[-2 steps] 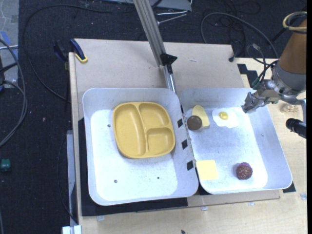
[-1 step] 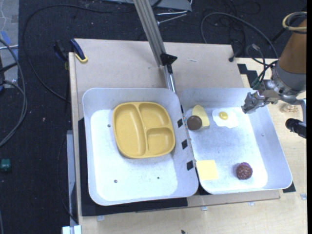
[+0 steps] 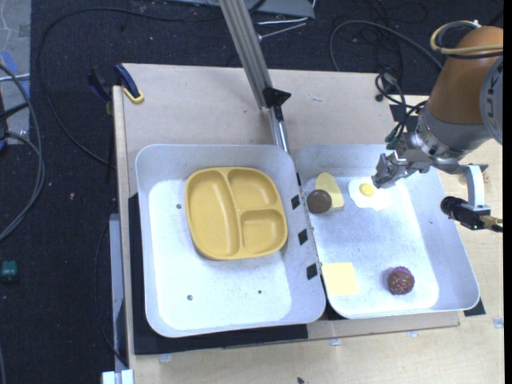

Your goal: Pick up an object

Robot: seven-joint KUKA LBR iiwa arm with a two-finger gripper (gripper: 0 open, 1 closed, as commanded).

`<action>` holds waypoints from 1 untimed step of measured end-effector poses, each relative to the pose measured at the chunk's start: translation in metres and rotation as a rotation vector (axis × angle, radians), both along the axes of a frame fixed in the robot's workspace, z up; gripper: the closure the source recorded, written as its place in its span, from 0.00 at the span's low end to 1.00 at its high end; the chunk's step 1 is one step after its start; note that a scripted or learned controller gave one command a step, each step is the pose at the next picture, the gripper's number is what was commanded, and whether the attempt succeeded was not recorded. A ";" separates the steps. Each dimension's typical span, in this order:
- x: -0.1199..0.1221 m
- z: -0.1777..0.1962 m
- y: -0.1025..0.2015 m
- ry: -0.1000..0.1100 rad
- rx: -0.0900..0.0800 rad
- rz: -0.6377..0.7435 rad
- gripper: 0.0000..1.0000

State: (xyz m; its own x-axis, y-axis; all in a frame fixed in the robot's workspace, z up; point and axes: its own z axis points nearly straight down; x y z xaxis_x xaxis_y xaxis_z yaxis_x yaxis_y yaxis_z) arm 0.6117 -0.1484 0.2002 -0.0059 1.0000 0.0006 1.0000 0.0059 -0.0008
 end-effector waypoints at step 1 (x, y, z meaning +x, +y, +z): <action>0.009 0.002 0.061 -0.001 0.001 0.002 1.00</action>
